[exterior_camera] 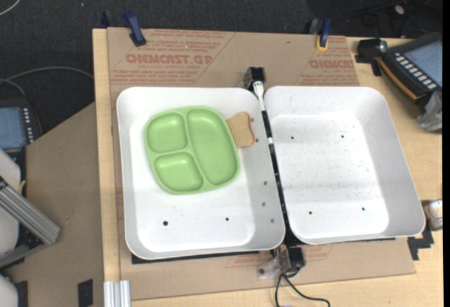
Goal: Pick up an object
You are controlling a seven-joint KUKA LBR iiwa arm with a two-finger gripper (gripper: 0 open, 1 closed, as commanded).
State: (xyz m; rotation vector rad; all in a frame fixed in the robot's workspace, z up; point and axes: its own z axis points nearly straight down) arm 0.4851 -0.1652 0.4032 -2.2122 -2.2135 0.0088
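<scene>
A green divided plate with three compartments lies in the left white bin, toward its far side. A small tan flat piece, like a slice of toast, rests against the plate's right rim, near the wall between the bins. The right white bin sits beside the left one.
Both bins rest on a brown cardboard sheet held by clamps at the back. A black handheld device lies at the right edge of the bench. Cables run under the front of the bins.
</scene>
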